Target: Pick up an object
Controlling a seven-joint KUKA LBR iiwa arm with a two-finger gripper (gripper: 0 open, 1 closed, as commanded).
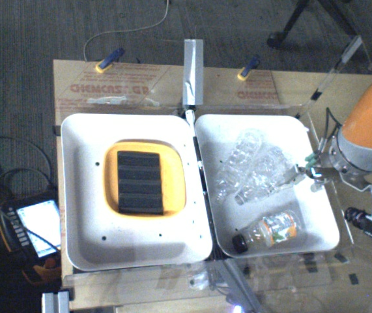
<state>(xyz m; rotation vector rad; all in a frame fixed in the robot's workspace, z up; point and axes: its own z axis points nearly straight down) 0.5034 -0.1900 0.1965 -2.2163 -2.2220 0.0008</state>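
The right bin (316, 237) holds two crumpled clear plastic bottles (251, 168) lying across its middle. Near its front wall lies a small bottle with an orange label and a black cap (271, 229). My gripper (307, 169) hangs at the right bin's right edge, level with the clear bottles and just to their right, with the orange-banded arm (365, 135) behind it. In the left bin (81, 175) a yellow dish (176, 175) carries a black ribbed block (140, 182).
An upright metal post (193, 77) stands at the back between the two bins. Two blue-and-yellow clamps (109, 59) (249, 66) hold the board behind them. A tablet with cables (36, 223) lies on the floor to the left.
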